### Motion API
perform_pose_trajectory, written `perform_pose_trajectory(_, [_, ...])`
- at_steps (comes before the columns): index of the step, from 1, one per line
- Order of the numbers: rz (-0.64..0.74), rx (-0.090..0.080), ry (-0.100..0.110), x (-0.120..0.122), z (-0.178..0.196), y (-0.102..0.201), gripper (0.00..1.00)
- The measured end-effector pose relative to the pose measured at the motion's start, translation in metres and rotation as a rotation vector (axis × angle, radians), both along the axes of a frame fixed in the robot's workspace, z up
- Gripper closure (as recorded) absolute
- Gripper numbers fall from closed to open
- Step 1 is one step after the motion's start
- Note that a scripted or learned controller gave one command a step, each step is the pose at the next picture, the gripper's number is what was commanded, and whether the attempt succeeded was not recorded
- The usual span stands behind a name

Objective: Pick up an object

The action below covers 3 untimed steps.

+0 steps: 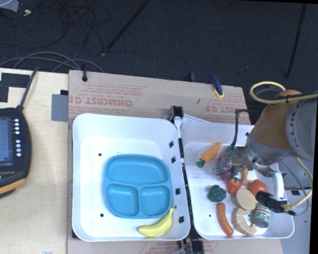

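The gripper hangs low over the right bin, at about three o'clock in the camera view, under the grey arm with its orange band. Whether it is open or closed cannot be told, as its tip is lost in a dark, purplish tangle. No object can be seen held by it.

Just at its ten o'clock lies a carrot, slanted, green end toward the divider. At its six o'clock a red pepper-like piece sits close below. Farther toward five o'clock are a tomato, a tan round slice touching it, a small can and a pale crescent piece. At seven o'clock from the gripper sits a dark green broccoli, and below it a sausage, lying lengthwise.

In the left bin, well apart at nine o'clock, rests a blue divided plate, with a banana touching its five-o'clock corner.
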<state>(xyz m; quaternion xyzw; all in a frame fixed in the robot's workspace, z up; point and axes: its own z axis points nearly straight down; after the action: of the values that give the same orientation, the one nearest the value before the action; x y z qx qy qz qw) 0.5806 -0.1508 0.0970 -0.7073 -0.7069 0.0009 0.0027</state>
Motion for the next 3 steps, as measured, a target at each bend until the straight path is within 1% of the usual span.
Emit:
perform_pose_trajectory(1, [0.003, 0.003, 0.002, -0.070, 0.038, 0.058, 1.00])
perform_pose_trajectory(2, [0.009, 0.003, -0.003, -0.105, 0.101, 0.146, 1.00])
perform_pose_trajectory(3, [0.003, -0.003, -0.007, -0.007, 0.089, 0.142, 1.00])
